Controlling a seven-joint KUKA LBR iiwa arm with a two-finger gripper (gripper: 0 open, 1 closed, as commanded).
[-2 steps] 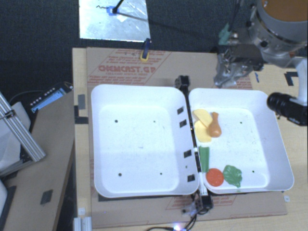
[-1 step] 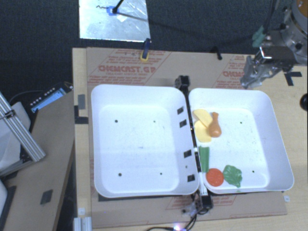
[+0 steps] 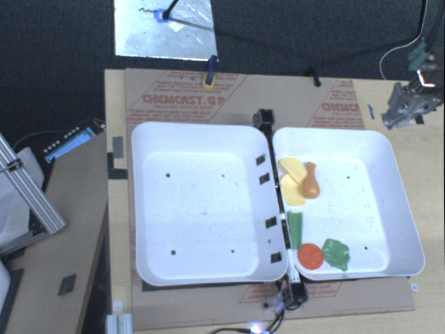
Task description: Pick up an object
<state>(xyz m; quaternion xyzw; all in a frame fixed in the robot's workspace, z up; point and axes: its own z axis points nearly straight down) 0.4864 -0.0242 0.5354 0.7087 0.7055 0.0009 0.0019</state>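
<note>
The right bin (image 3: 389,186) holds the toys along its left wall. Two pale yellow pieces (image 3: 292,181) lie together, with an orange drumstick-shaped piece (image 3: 310,180) resting across them. Below these lies a narrow green stick (image 3: 295,229). At the front left corner a red-orange round piece (image 3: 311,257) sits beside a green leafy piece (image 3: 336,253), touching it. My gripper (image 3: 409,107) hangs at the far right, above the bench beyond the right bin's back right corner, well away from every toy.
The left bin (image 3: 201,200) adjoins the right one, with black clips (image 3: 264,179) along the shared wall. A silver sheet (image 3: 164,19) lies at the back. A metal frame (image 3: 28,193) stands at the far left.
</note>
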